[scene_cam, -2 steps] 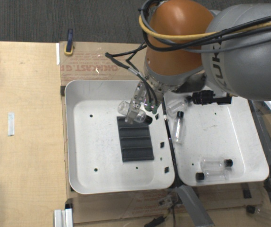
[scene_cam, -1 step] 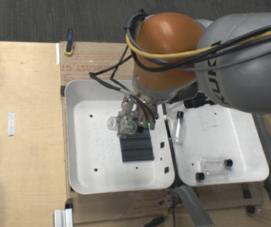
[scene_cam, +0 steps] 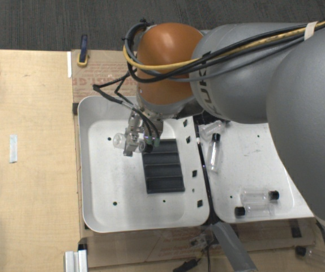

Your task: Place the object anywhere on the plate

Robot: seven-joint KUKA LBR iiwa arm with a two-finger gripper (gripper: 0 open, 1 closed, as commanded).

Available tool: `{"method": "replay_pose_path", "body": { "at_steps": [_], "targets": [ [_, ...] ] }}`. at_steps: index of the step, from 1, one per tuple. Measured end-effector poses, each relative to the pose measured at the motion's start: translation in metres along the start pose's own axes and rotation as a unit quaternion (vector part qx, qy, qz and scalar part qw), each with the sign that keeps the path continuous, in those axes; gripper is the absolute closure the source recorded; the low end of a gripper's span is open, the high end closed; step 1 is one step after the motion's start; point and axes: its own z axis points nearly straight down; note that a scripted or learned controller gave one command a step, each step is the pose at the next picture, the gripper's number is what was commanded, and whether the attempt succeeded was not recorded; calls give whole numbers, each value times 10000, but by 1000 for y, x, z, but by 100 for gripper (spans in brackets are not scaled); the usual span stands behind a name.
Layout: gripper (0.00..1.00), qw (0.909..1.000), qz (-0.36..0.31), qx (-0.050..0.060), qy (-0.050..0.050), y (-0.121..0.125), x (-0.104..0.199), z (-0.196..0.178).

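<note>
- Near right, in the right bin (scene_cam: 276,208): a clear tube with dark caps (scene_cam: 256,203) lies flat, apart from everything. It looks light, stiff and slippery.
- Middle of the left bin (scene_cam: 94,208): the dark ribbed plate (scene_cam: 163,171) lies flat, and would bear a small thing easily.
- Just beyond, the pincer (scene_cam: 133,143) hangs at the plate's far-left corner; released or clenched, I cannot tell.
- Beside it, a small clear rounded object (scene_cam: 118,141), probably light, smooth and apt to roll; best gripped across its middle.

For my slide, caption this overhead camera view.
KUKA arm's gripper hovers beside a dark ridged plate in the left white bin.
</note>
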Motion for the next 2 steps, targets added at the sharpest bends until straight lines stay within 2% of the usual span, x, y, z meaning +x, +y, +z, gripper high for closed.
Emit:
{"method": "replay_pose_path", "body": {
  "at_steps": [1, 2],
  "targets": [
    [100, 9997, -246, 3, 3, 1, 25, 7],
    [100, 9946, -1036, -3, -11, 27, 8, -56]
  ]
}}
